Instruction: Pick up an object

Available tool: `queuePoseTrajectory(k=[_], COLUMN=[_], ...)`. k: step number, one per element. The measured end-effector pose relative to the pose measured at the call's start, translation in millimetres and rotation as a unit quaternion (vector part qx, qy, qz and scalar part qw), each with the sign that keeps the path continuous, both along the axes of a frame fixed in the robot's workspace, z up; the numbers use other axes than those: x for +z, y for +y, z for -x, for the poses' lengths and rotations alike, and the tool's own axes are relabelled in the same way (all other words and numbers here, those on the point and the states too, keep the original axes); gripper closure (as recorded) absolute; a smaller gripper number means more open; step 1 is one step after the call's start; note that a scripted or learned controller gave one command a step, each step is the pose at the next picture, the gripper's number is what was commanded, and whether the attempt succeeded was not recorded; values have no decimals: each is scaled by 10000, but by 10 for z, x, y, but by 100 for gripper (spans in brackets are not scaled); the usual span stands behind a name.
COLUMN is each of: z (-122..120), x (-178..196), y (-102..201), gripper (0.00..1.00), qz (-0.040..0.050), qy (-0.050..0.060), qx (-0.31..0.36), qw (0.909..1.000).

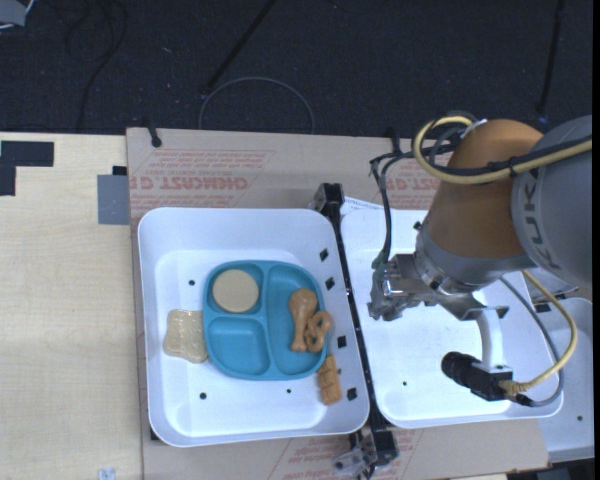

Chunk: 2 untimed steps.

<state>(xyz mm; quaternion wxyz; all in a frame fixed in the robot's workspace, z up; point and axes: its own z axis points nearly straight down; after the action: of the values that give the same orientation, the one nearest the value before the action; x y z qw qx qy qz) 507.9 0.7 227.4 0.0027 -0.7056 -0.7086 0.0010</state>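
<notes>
In the left bin lies a blue divided plate. A round tan disc sits in its upper-left compartment and a brown pretzel-shaped piece in its right one. A pale bread-like piece rests on the bin floor, touching the plate's left edge. A small brown chunk lies at the plate's lower right corner. My gripper hangs over the left part of the right bin, close to the divider, and nothing shows in it.
The grey and orange arm covers much of the right bin. A black cylindrical fitting on a yellow cable hangs over that bin's lower right. A black divider rail runs between the bins. Cardboard lies under both.
</notes>
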Motion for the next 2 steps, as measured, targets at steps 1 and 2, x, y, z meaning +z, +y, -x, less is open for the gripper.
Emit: queuePoseTrajectory(k=[1,2], z=[10,-136], x=[-85,29], y=[519,1029], gripper=[100,100], qz=[6,9], qy=[7,-15], qx=[-4,-1], qw=[10000,10000])
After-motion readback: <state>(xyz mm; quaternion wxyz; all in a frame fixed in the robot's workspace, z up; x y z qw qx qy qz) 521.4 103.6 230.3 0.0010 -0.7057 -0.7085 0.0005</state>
